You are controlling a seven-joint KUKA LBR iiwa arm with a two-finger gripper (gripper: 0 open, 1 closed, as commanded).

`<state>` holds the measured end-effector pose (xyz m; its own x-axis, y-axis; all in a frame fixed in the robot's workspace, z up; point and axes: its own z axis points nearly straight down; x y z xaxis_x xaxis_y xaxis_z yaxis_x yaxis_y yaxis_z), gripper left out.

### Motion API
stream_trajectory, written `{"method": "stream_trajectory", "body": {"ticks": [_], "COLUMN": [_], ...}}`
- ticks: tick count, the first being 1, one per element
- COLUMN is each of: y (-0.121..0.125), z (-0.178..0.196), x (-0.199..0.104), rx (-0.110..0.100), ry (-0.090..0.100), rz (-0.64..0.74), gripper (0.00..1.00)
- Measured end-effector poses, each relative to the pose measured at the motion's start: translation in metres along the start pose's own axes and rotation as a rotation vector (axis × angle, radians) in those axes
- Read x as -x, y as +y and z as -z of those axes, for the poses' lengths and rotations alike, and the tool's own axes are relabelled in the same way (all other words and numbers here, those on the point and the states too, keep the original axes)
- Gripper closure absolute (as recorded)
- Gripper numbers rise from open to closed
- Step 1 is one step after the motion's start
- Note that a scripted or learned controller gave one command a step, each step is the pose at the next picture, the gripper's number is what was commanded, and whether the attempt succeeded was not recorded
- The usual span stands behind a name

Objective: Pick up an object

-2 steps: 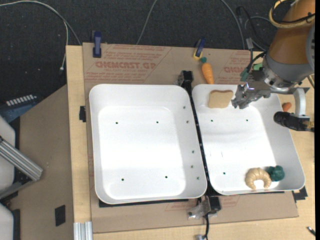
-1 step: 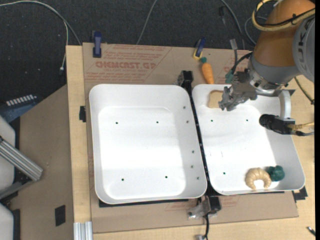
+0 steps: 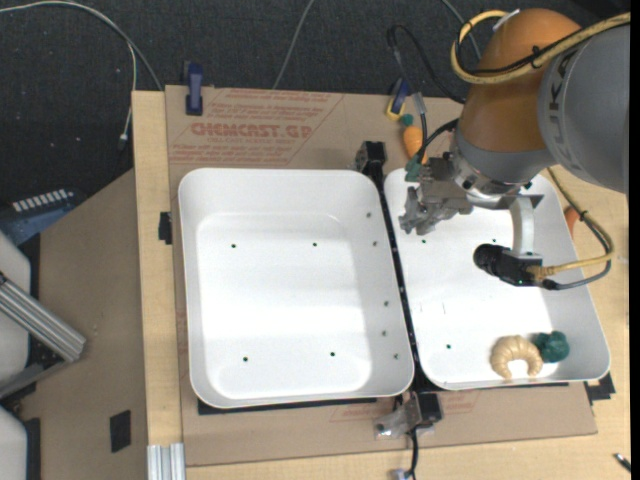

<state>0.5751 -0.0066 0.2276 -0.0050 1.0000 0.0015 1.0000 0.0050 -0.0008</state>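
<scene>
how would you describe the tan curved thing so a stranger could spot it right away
Start at the right-hand white bin and go to its near right corner. Two small items lie there touching: the tan croissant-shaped piece is the left one, pale beige and curled like a crescent. Its neighbour, the dark green lump, is rounder and sits on its right.

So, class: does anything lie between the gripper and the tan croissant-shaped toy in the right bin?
Nothing visible: bare white bin floor separates the gripper from the tan croissant-shaped toy. A green toy touches its far side.
</scene>
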Motion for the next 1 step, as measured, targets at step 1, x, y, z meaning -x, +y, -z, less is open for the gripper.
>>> {"method": "stream_trajectory", "body": {"ticks": [1], "y": [-0.0014], "z": [-0.002], "x": [-0.0518], "rx": [0.001], "ry": [0.0], "rz": [0.0], "gripper": [1.0]}}
